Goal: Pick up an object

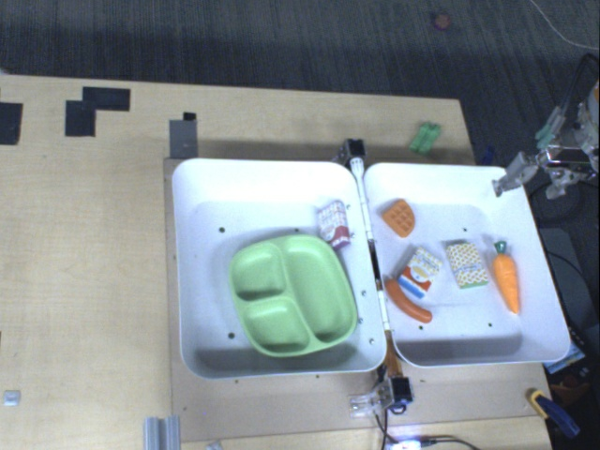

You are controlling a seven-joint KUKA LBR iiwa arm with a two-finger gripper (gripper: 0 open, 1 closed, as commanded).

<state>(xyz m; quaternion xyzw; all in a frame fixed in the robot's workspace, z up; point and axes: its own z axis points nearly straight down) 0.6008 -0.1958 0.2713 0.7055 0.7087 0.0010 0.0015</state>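
The right bin point(469, 345) holds an orange waffle-like piece point(398, 217), a small colourful carton point(424, 268), a red sausage point(409, 300), a patterned box point(466, 263) and an orange carrot point(506, 282). In the left bin point(202, 251) lie a green divided plate point(291, 293) and a small red-and-white packet point(333, 223). My gripper point(539, 167) hovers past the right bin's far right corner, outside the bin and apart from every object. Nothing is seen in it.
A small green object point(425, 137) lies on the wooden bench behind the right bin. Black marks point(94, 109) sit at the bench's far left. Cables and a clamp point(384, 401) are at the front between the bins.
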